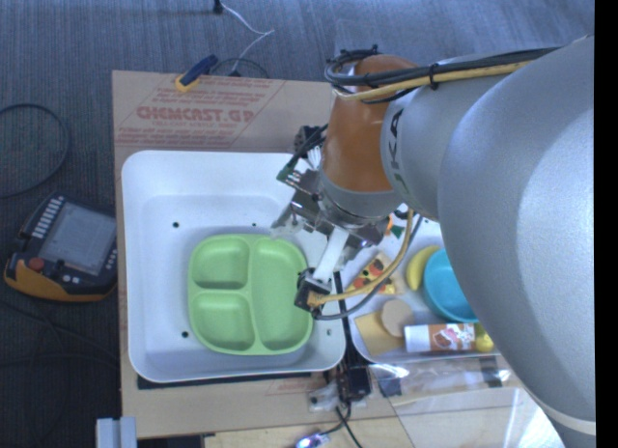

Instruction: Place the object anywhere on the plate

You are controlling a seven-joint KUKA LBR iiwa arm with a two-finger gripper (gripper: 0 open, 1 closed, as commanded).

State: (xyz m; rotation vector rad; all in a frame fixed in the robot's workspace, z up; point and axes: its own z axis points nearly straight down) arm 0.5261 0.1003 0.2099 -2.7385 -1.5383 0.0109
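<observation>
A light green plate (237, 292) with three compartments lies in the left white bin (164, 205). All three compartments show bare green. My gripper (301, 212) hangs at the plate's upper right corner, near the wall between the two bins. The grey arm and orange band cover most of it, and nothing shows between its tips.
The right bin (372, 345) holds a blue bowl (446, 287), a yellow piece (417, 267), a tan round piece (394, 318), a white bottle with a red label (439, 337) and small orange bits. A pendant (68, 248) lies on the floor at left.
</observation>
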